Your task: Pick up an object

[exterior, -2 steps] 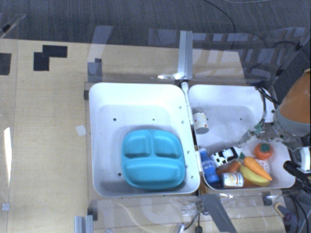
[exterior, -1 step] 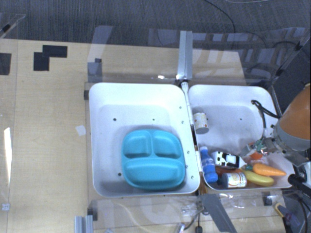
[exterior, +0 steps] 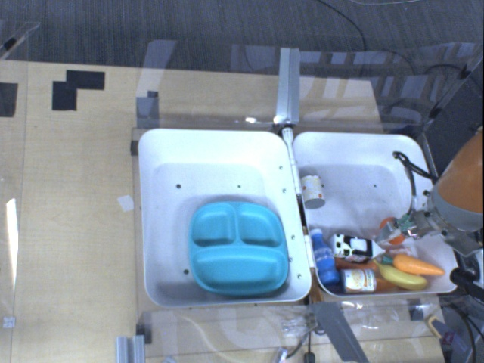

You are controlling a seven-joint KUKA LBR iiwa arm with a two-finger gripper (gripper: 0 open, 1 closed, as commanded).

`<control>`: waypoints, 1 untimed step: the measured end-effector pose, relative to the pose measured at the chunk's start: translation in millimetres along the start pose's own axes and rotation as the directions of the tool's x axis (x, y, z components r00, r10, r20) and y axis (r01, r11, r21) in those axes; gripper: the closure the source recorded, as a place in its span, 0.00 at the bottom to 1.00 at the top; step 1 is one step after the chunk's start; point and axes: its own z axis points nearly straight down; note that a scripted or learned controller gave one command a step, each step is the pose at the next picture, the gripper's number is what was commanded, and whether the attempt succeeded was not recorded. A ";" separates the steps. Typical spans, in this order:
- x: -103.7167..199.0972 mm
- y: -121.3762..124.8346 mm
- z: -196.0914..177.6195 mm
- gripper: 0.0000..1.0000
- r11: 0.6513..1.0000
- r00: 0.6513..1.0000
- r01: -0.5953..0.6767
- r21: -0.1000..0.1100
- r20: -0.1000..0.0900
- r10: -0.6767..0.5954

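Note:
The right bin (exterior: 355, 157) holds a heap of small things along its near edge: a blue bottle (exterior: 324, 257), a black-and-white toy cow (exterior: 352, 245), a jar with a yellow label (exterior: 358, 280), a banana (exterior: 401, 277) and a carrot (exterior: 418, 265). A small silvery can (exterior: 311, 190) lies apart by the bin's left wall. My gripper (exterior: 402, 230) reaches in from the right and hangs low over the heap's right part, just above the carrot and banana. A small red-orange piece (exterior: 388, 226) shows right at its tip; whether it is held is unclear.
In the left bin (exterior: 162, 165) a blue divided plate (exterior: 238, 246) lies toward the near side. A metal divider post (exterior: 286, 82) stands between the bins at the back. A black cable (exterior: 412, 174) loops over the right bin's far right corner.

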 end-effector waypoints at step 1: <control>57.8 65.0 -116.9 1.00 0.982 0.982 0.191 0.013 -0.012 -0.191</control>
